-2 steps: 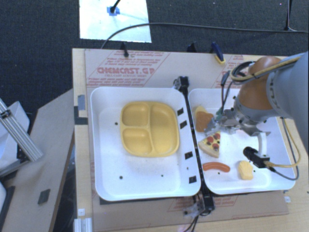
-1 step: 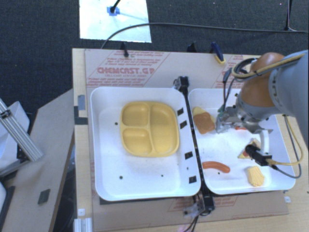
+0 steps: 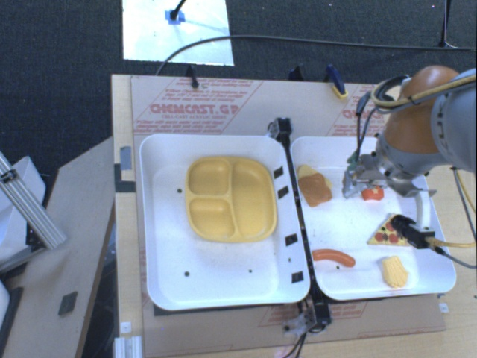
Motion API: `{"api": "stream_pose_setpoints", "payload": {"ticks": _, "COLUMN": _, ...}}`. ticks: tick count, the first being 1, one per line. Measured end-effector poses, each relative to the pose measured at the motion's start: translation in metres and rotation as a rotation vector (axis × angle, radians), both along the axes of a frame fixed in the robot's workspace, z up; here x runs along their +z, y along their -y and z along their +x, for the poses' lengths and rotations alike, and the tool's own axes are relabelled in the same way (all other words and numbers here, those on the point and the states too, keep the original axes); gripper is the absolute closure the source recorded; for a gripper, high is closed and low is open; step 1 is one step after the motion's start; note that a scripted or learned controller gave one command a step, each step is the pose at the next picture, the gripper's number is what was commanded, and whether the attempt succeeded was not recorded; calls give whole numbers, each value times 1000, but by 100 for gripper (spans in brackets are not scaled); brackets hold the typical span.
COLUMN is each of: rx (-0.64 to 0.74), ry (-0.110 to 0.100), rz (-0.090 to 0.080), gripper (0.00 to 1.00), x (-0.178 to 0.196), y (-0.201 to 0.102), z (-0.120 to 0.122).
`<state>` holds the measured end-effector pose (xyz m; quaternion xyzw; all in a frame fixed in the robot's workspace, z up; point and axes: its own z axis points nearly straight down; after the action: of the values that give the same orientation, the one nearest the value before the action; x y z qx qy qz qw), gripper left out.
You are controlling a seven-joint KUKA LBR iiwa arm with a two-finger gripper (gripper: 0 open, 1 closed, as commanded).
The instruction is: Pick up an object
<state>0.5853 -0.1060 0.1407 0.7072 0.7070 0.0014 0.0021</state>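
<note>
Left bin (image 3: 160,222): yellow divided plate (image 3: 229,198), lying flat near centre. Right bin (image 3: 440,274): toast (image 3: 314,188) at the upper left by the divider; sausage (image 3: 333,257) lower down; pizza slice (image 3: 387,232) and corn (image 3: 394,271) toward the right. Gripper (image 3: 360,184) low over the bin's upper part, a small red item (image 3: 373,194) just beside it, touching or nearly. Cannot tell the gripper's opening, nor whether it has hold of anything.
</note>
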Motion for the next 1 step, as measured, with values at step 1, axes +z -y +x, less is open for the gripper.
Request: {"api": "stream_pose_setpoints", "payload": {"ticks": 1, "rx": -1, "ry": 0, "rz": 0, "gripper": 100, "x": 50, "y": 3, "z": -8}}
